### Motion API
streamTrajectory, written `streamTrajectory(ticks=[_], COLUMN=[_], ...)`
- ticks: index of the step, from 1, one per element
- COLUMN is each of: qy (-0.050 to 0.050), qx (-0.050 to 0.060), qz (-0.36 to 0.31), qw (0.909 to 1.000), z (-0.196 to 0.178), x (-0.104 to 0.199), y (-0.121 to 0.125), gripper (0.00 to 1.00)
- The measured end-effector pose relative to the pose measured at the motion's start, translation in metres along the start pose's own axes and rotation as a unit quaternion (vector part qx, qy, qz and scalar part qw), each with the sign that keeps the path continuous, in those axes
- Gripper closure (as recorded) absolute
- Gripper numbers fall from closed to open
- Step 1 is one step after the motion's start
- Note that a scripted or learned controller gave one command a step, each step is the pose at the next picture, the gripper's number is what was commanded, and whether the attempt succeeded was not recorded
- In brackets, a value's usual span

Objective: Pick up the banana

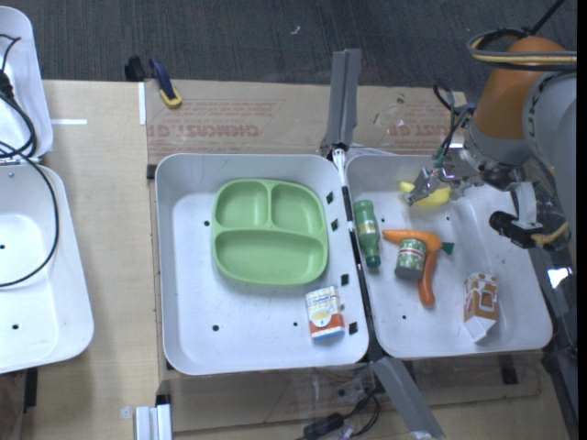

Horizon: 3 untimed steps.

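1. My pincer (431,183) sits over the banana (433,195) near the far edge of the right bin (514,337); it hides most of the fruit, only yellow ends show.
2. Can't tell whether my pincer is closed on the banana or just above it; too small and cluttered.
3. My arm (541,108) is cut off at the right.
4. Printing on the counter (238,117) is mirrored, unreadable.
5. Green bottle (368,232), orange carrot (422,259) and a small labelled can (410,257) lie mid right bin; can touches carrot, label illegible.
6. Brown-white carton (481,305) at the near right corner.
7. Left bin (183,319): green three-section plate (271,232), small printed box (325,312) at the near edge.
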<state>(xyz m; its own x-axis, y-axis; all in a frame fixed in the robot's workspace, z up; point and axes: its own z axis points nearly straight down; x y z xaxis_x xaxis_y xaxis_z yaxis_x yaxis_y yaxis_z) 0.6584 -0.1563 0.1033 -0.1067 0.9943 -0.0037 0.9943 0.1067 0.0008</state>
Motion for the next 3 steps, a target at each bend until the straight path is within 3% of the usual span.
streamTrajectory(ticks=[1, 2, 3], qy=[0.001, 0.001, 0.001], qx=[0.001, 0.001, 0.002], qz=[0.166, 0.166, 0.148], qw=[0.9861, 0.9861, 0.9890], z=[0.011, 0.011, 0.011], x=[0.050, 0.050, 0.060], y=[0.006, 0.006, 0.007], gripper=[1.00, 0.00, 0.00])
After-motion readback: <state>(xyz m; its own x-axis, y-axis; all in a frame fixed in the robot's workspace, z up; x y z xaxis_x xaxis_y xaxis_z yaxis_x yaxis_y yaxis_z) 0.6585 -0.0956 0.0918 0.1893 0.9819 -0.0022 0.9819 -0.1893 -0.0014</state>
